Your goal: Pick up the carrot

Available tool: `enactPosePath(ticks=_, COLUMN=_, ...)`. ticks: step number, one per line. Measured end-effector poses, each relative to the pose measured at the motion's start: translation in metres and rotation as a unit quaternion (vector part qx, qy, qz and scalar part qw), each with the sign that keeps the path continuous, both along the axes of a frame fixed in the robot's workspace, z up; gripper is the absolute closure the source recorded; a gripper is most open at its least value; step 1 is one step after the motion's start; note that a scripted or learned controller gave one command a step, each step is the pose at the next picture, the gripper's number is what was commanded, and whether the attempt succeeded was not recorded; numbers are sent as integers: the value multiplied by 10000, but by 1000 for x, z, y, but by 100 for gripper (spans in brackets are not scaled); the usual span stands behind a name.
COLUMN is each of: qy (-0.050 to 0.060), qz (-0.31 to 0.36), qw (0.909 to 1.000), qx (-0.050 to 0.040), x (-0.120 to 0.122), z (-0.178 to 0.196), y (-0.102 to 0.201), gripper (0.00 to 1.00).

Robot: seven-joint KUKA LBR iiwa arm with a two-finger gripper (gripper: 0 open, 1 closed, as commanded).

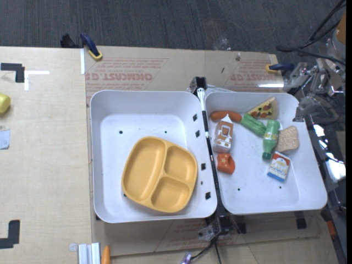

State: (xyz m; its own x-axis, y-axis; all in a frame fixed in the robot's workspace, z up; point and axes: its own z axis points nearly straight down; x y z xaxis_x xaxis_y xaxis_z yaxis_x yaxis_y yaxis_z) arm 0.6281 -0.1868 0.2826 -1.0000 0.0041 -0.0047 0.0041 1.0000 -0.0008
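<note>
Your carrot (226, 116) lies flat near the back-left corner of the right bin (308, 197), just behind the small carton (223, 136). It looks like light, stiff, smooth plastic; grip across its middle. You cannot tell how the gripper (308, 100) is set.

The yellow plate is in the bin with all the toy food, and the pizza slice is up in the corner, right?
Not quite. In the camera view the yellow plate sits alone in the left bin. The toy food, with the pizza slice in the corner, is in the right bin.
</note>
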Motion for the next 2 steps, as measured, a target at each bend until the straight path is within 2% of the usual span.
enactPosePath(ticks=1, qy=3, qz=420, qw=9991, qx=1, x=-44, z=-170, y=62, gripper=0)
enactPosePath(ticks=2, qy=1, qz=19, qw=10000, qx=7, x=-94, z=-90, y=139, gripper=0)
